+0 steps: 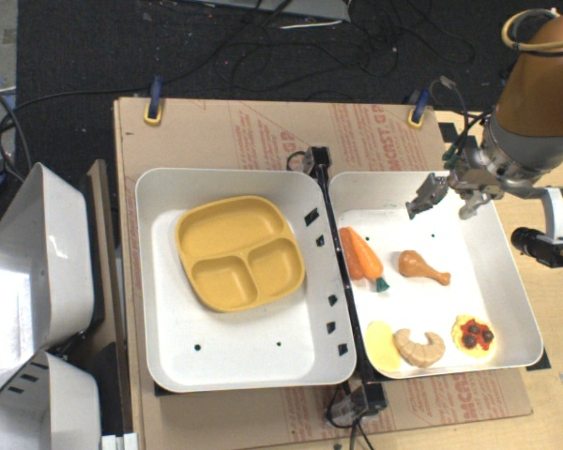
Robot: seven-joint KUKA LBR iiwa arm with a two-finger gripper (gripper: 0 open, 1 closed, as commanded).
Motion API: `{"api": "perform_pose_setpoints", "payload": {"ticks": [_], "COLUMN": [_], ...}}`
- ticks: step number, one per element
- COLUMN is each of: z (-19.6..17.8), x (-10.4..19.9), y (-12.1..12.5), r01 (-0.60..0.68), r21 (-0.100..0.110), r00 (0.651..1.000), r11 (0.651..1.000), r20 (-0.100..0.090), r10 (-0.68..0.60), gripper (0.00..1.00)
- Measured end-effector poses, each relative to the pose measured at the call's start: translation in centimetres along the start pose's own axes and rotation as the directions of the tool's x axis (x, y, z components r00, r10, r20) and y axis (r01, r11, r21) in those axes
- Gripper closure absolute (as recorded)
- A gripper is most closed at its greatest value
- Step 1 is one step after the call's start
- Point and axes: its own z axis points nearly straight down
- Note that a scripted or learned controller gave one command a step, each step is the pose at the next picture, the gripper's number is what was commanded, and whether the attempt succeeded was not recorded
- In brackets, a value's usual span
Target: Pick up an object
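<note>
The right bin (pixel 507 270) holds several toy foods: an orange carrot (pixel 361 255) with a green tip by its left wall, a brown chicken drumstick (pixel 423 267) in the middle, a tan croissant (pixel 420 347) lying on a pale yellow slice (pixel 380 342) at the front, and a small tart (pixel 475 335) with red berries at the front right. My gripper (pixel 447 199) hangs over the bin's back part, above and behind the drumstick. Its two dark fingers (pixel 424 197) stand apart, open, with nothing between them.
The left bin (pixel 159 251) carries a yellow divided plate (pixel 239 251). A black divider with clips (pixel 333 270) runs between the bins. The grey and orange arm (pixel 537 92) fills the upper right. White containers (pixel 33 261) stand off the bench to the left.
</note>
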Motion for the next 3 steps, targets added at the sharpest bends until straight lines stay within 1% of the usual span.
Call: {"api": "perform_pose_setpoints", "payload": {"ticks": [1,2,3], "z": [-0.7,5.6,10.0], "x": [0.0,0.3,0.6], "y": [0.2,-0.2,0.0], "r01": [0.003,0.000,0.001], "r21": [-0.013,-0.006,-0.009], "r00": [1.000,1.000,1.000], "r11": [1.000,1.000,1.000], "r20": [0.002,0.001,0.001], "r10": [-0.003,0.000,-0.001], "gripper": [0.00,0.00,0.00]}}
